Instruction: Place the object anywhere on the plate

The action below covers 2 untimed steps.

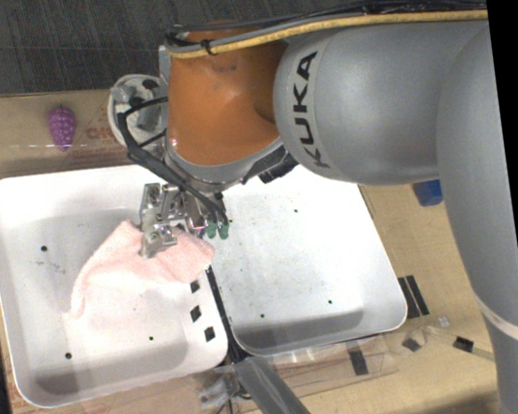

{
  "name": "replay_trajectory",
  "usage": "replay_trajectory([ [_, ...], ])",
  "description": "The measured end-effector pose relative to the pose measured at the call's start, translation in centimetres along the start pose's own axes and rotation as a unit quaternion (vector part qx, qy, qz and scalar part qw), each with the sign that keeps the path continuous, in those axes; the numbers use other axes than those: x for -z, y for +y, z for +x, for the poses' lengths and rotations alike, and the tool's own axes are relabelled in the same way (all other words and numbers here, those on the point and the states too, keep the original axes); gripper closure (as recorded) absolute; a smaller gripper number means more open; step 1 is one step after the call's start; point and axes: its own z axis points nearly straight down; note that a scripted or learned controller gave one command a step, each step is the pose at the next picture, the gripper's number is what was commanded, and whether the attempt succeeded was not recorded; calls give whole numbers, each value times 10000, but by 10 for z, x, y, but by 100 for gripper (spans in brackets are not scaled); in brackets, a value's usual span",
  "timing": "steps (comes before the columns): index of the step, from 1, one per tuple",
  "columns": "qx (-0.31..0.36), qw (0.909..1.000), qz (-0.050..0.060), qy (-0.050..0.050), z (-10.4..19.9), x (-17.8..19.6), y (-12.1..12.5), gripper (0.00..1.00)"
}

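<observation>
A pale pink, flat plate-like piece [123, 285] lies in the left white bin [15, 224], spreading from the bin's middle toward its right wall. My gripper [157, 236] hangs over the pink piece's upper right corner, low above it or touching it. The metal gripper body hides what is under it, and I make out no object in it. The grey arm with its orange band [216, 93] reaches in from the right and covers the top of both bins.
A small purple, grape-like object [62, 127] rests on the brown board behind the left bin. The right white bin [305, 271] sits beside the left one. Black tape marks [200, 311] line the wall between them. A blue item [427, 192] lies right of the right bin.
</observation>
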Motion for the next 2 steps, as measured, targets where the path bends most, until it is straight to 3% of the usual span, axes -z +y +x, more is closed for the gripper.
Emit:
replay_trajectory([
  [1,28,10000,1,-7,23,-10,46,100],
  [2,24,10000,0,-9,22,-10,45,0],
])
